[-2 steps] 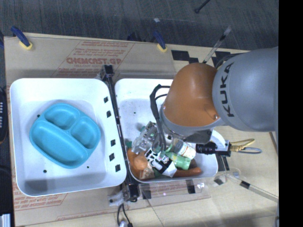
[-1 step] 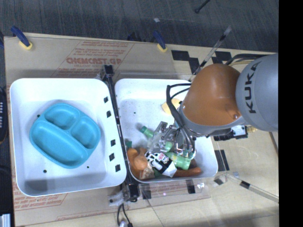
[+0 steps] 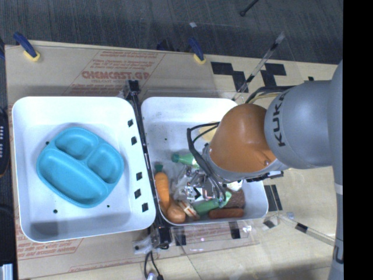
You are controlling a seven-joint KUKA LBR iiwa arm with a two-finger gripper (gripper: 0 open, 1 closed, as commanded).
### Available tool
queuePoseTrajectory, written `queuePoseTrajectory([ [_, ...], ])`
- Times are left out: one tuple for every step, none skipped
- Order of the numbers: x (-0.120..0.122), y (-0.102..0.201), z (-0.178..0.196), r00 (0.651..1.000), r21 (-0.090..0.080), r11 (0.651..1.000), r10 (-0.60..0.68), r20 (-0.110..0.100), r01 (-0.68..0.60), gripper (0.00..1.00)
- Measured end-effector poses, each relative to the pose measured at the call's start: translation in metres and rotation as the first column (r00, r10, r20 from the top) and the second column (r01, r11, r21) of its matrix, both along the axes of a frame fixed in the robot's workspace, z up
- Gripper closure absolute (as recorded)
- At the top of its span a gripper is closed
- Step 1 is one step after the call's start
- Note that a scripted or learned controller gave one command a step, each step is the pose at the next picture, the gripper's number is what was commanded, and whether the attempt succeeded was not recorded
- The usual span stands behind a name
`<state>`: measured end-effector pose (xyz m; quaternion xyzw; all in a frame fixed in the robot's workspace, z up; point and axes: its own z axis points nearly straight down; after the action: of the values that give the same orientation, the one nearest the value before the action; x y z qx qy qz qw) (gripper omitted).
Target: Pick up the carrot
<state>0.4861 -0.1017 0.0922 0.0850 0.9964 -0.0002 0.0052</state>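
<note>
The orange carrot (image 3: 162, 189) lies along the left wall of the right bin (image 3: 175, 112), near its front corner. My gripper (image 3: 194, 188) hangs low over the food pile just to the carrot's right, under the arm's orange band. The carrot lies apart from the gripper, on the bin floor. The wrist hides part of the pile.
A brown bread roll (image 3: 175, 214) lies at the carrot's front end, with a brown sausage (image 3: 226, 213) and green vegetables (image 3: 183, 158) close by. The left bin (image 3: 35, 112) holds a blue divided plate (image 3: 80, 165). Black cables loop off the wrist.
</note>
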Motion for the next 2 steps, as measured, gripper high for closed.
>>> queuePoseTrajectory([
  [-0.002, 0.0, 0.0, 1.0, 0.0, 1.0, -0.002, -0.005, 0.002, 0.0],
  [0.074, 0.004, 0.018, 0.998, 0.0, 0.998, 0.055, -0.006, -0.055, 0.0],
])
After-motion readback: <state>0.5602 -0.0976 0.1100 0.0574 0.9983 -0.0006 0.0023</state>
